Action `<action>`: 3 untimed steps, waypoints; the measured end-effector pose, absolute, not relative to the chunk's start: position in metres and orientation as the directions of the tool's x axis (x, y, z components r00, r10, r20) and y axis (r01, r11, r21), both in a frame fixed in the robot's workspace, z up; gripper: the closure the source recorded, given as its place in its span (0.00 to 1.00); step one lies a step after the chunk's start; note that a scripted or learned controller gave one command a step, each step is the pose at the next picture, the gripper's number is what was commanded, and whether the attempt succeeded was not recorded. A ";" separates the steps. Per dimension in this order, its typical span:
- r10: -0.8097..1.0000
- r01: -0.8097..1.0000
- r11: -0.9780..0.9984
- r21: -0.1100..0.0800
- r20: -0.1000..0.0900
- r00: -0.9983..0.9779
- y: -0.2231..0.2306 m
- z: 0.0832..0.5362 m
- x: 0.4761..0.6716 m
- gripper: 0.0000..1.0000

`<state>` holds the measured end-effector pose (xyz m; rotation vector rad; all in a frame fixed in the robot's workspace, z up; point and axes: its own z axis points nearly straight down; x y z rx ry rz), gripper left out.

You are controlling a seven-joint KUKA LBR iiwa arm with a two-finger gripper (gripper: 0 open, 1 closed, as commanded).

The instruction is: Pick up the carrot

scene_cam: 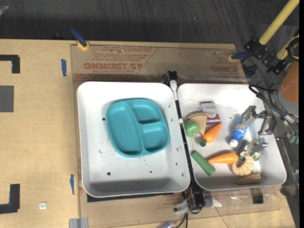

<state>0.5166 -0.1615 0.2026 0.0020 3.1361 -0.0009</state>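
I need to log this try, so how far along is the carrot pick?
Done: the two-finger gripper is already over the right white bin. In hand: nothing, with no item between its fingers. Left: the orange carrot with a green top lies on the bin floor to the gripper's lower left, waiting to be grasped and lifted.

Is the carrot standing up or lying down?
Lying down. The carrot rests flat on the right bin's floor, its length stretched sideways beside the gripper.
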 end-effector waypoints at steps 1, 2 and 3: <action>-0.085 -0.085 0.996 -0.002 -0.012 -0.996 -0.103 0.096 0.516 0.00; 0.105 0.105 0.995 0.001 -0.014 -0.994 -0.091 0.091 0.567 0.00; 0.266 0.266 0.964 0.004 -0.015 -0.964 -0.099 0.091 0.495 0.00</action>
